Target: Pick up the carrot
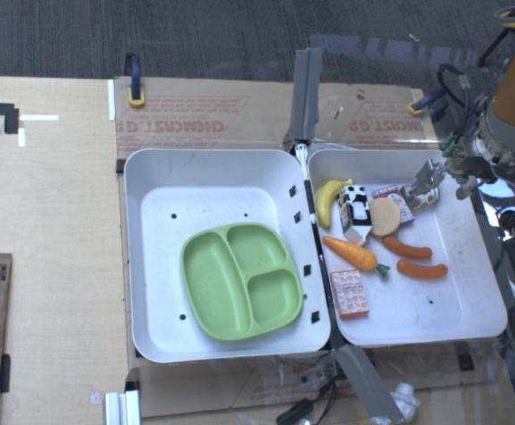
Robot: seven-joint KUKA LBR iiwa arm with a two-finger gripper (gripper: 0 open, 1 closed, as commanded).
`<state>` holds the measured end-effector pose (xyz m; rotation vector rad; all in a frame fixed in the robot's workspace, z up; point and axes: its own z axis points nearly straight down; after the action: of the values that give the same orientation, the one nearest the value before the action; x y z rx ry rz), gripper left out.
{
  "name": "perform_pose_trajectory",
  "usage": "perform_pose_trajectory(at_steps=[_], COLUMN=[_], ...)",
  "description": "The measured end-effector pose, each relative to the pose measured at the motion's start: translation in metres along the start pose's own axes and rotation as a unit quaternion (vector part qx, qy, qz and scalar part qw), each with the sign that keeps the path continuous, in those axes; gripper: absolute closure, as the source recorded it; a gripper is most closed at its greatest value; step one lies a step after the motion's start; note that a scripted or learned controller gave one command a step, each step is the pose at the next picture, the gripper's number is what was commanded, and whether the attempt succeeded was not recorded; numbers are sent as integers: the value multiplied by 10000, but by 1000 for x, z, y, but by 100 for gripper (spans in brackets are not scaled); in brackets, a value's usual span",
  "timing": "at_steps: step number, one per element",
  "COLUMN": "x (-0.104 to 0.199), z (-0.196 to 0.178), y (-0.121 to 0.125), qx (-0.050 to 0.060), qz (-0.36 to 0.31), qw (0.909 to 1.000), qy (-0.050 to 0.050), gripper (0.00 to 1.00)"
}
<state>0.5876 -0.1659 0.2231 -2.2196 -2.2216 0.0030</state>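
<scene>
In the camera view, the carrot (353,253) lies in the right bin (470,321), near its left wall, with its green end pointing toward the middle of the bin. The gripper (427,182) is at the far right part of this bin, well apart from the carrot, above the upper right corner of the group of things. I cannot tell if its fingers are open or closed, they are too small and mixed with the wrist parts.

What could go wrong, in my judgement: the two sausages (413,259) are orange-red and long like the carrot, and they lie just beside its green end, so the program may close on one of them instead. Also the carrot is crowded. The milk carton (357,211) and the round bread (385,216) sit just behind it, the banana (328,200) is near its left tip, and the small red box (349,292) is just in front. A finger coming down can hit one of these and push the carrot away. The bin wall on the left leaves little room on that side.

The left bin (151,237) holds a green divided plate (242,280), which is out of the way
</scene>
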Motion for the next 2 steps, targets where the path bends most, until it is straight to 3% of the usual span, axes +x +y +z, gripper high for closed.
perform_pose_trajectory(at_steps=[1,2], x=[49,69], z=[96,123], y=[-43,-55], qx=[7,-80], qz=[-171,431], qw=[9999,9990], qy=[4,9], gripper=[0,0])
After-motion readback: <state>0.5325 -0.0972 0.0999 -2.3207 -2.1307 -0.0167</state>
